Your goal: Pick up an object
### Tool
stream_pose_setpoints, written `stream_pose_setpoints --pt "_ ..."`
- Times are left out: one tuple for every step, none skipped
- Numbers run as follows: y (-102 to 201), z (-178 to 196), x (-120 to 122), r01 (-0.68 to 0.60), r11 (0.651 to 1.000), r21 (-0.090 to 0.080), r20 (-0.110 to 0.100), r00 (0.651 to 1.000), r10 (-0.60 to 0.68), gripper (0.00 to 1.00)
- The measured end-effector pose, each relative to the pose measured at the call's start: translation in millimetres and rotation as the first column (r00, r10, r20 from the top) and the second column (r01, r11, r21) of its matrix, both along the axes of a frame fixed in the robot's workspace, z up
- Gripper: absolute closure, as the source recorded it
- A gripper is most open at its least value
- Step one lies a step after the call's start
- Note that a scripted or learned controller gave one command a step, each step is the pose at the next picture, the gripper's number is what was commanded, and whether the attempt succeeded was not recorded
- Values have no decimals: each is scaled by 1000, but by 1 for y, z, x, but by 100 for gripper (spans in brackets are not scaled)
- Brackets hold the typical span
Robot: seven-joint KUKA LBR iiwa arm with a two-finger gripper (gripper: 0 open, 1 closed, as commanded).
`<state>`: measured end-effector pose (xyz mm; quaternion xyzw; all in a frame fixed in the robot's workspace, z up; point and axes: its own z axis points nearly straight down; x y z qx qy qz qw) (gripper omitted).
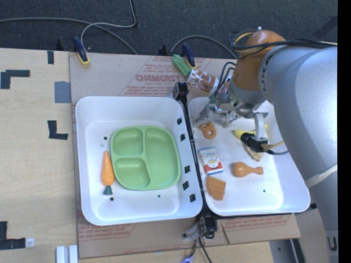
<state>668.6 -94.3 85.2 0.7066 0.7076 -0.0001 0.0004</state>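
My gripper (220,112) hangs low over the back of the right bin (285,199), just above and behind a small brown pretzel (207,129). Nothing shows in its grasp. In front of the pretzel lie a small red-and-white carton (210,160), a tan waffle (216,188) and a brown chicken drumstick (247,170). A brown snack packet (201,81) rests at the bin's back rim, left of the wrist. The left bin (88,147) holds a green divided plate (145,158) and an orange carrot (107,169) lying to its left.
The bulky grey arm (307,108) covers the right bin's right side. A divider with black clips (186,141) separates the bins. Green and blue clamps (182,63) sit on the cardboard behind the bins. The right bin's front right floor is bare.
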Motion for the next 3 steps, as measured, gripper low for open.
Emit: stream_pose_setpoints --pt "-3 0 0 0 1000 -1 0 1000 0 0" --pt "0 0 -10 1 1000 -2 0 1000 -1 0" --pt "-2 0 0 -1 1000 1 0 1000 1 0"
